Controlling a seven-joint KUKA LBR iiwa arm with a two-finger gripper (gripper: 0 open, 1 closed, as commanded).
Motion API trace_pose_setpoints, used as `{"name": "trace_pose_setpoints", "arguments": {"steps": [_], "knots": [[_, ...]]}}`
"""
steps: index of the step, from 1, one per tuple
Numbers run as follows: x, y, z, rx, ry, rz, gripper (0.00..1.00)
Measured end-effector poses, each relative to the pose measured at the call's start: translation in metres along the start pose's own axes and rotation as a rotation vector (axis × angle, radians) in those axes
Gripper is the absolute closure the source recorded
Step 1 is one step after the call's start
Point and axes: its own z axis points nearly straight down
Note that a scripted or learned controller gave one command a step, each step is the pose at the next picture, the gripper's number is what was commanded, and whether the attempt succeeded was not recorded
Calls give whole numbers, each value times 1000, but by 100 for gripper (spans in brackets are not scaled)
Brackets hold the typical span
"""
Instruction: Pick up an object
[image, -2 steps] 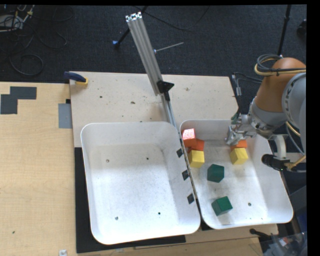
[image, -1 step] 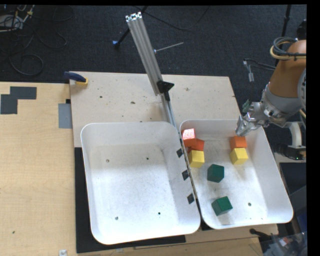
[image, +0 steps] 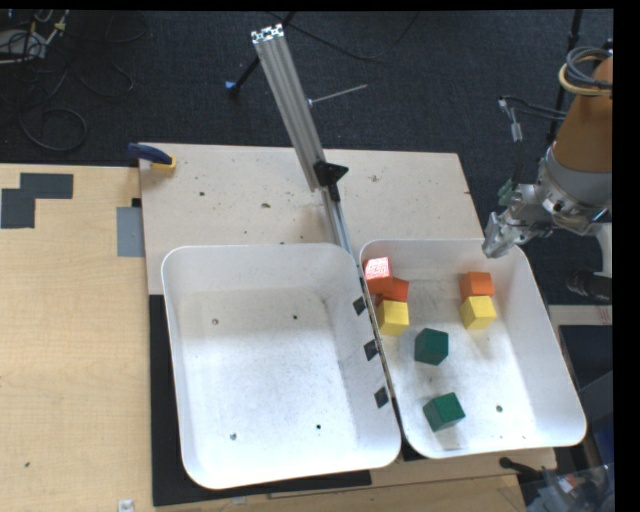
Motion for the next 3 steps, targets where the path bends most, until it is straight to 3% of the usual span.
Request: {"name": "trace_pose_setpoints", "arguments": {"steps": [1, 3], "knots": [[-1, 0, -23, 2, 1, -1, 100], [94, -1, -26, 8, 4, -3, 100]]}}
